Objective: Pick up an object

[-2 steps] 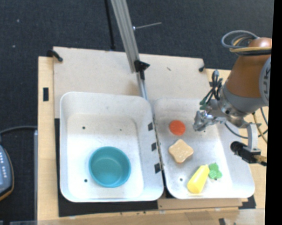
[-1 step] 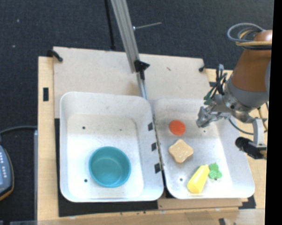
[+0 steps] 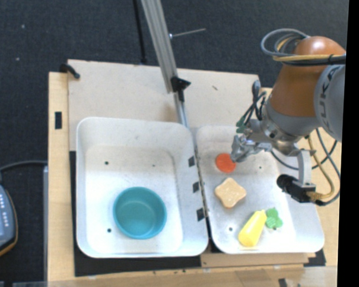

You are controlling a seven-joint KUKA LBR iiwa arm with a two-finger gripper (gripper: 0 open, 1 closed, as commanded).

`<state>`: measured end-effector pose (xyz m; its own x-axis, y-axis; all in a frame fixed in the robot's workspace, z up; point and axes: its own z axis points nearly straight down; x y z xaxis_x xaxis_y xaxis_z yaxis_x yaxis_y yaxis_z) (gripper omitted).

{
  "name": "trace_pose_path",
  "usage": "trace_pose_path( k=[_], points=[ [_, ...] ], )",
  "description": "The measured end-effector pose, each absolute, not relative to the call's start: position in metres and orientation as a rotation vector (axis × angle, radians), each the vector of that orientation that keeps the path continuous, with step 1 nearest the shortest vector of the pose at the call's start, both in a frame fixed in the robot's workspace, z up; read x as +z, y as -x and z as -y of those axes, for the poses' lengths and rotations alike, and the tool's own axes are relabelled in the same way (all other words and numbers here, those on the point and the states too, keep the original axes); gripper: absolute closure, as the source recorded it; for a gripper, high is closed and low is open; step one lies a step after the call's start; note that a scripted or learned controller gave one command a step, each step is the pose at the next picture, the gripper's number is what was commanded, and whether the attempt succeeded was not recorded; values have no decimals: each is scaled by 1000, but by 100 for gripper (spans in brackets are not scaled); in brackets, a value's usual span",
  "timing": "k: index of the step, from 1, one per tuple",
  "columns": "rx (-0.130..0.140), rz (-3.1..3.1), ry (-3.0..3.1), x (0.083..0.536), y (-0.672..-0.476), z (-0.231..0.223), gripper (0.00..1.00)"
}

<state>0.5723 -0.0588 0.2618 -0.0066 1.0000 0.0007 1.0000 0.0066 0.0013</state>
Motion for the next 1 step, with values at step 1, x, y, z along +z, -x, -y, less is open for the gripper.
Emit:
trace_pose_path(
  k=[1],
  points=[
    [1,-2228,-2215,249,-567,10,100]
  ],
)
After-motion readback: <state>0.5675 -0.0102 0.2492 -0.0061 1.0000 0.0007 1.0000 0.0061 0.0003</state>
